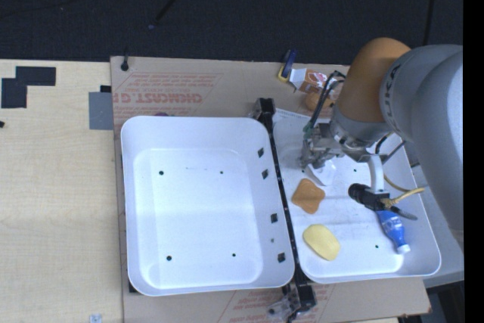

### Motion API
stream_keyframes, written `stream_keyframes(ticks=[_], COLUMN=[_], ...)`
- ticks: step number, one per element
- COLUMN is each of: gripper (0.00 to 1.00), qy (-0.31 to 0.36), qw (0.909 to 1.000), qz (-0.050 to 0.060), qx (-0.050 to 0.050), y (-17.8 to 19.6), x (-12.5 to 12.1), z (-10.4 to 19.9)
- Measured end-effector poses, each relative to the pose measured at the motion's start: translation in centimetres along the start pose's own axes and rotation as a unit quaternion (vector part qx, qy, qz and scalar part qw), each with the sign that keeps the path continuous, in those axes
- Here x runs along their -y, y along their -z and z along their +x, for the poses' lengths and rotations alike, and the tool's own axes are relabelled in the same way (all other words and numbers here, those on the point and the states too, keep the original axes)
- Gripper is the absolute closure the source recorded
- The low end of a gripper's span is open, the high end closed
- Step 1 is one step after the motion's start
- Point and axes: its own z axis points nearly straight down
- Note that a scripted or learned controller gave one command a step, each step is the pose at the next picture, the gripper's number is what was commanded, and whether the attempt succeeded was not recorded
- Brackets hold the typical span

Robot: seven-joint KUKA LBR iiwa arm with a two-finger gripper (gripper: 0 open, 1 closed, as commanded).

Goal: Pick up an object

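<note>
Gripper: the gripper (314, 161) sits low in the right bin (423, 265), just behind the orange-brown lump (308, 195) and apart from it. Whether it is released or clenched, I cannot tell, and no object can be made out in its grasp.
Task's thing: the orange-brown lump is the closest candidate. It lies flat and free on the bin floor.
Neighbours: a yellow oval piece (321, 242) lies in front of the lump, near it but not touching. A blue tube (394, 229) lies well off to the lump's arm side. A pale scrap (324, 175), too blurred to name, lies between the lump and the gripper.
Risk, wrong target: a descent from here probably lands behind the lump, so the gripper could catch the scrap or only bare floor.
Risk, push: a sideways correction made this low could shove the lump forward toward the yellow oval piece instead of straddling it.
Risk, slip: the lump looks thin and irregular, so a grip on its edge may let it tip out during the lift.
Risk, floor contact: because the lump is so flat, going deep enough for it may press the gripper into the floor.
Risk, arm: the grey arm (427, 110) overhangs the lump's arm side and hides part of the scene there, so contact on that side is hard to judge.
</note>
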Motion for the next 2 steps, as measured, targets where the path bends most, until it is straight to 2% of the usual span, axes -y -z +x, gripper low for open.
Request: stream_keyframes(ticks=[1,2], gripper=[1.00,0.00], qy=[0.001,0.001], qw=[1.0000,1.0000], qz=[0.002,0.004], qx=[0.001,0.000], y=[-1.12,-1.28], x=[2.92,2.98], z=[-3.21,-3.12])
